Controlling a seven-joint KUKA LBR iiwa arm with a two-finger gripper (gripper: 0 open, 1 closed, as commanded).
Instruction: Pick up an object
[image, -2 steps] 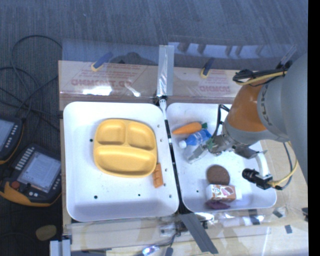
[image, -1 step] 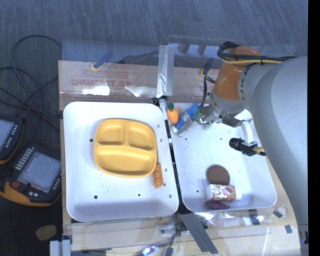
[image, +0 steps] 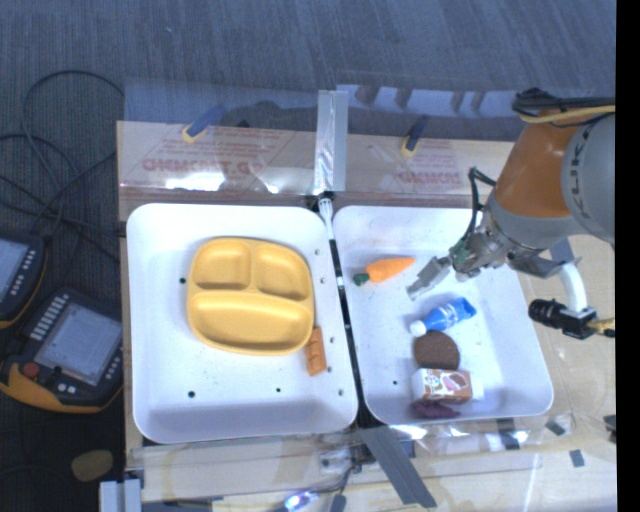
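Camera view looks down on a bench carrying two white bins side by side. The left bin (image: 150, 330) holds a yellow divided plate (image: 250, 295) lying flat near its middle, with three compartments facing up. A small orange wedge-shaped piece (image: 316, 351) lies just beside the plate's lower right corner, close to the bin's right wall.

The right bin (image: 520, 340) holds the graspable things. A toy carrot (image: 387, 269) with a green top lies near the upper left part of this bin, its green end pointing to the dividing wall. A small blue and white bottle (image: 443, 316) lies on its side near the bin's middle. Just below it sits a dark brown round piece (image: 437, 350), and below that a small brown and white carton (image: 443, 384) near the bin's lower edge, with something purple (image: 437, 409) showing beneath it.

The arm (image: 545, 180) reaches in from the right, over the right bin's upper right part. Its gripper (image: 430, 278) hangs slanted between the carrot and the bottle, close to both; its fingers look slightly parted, with nothing between them.
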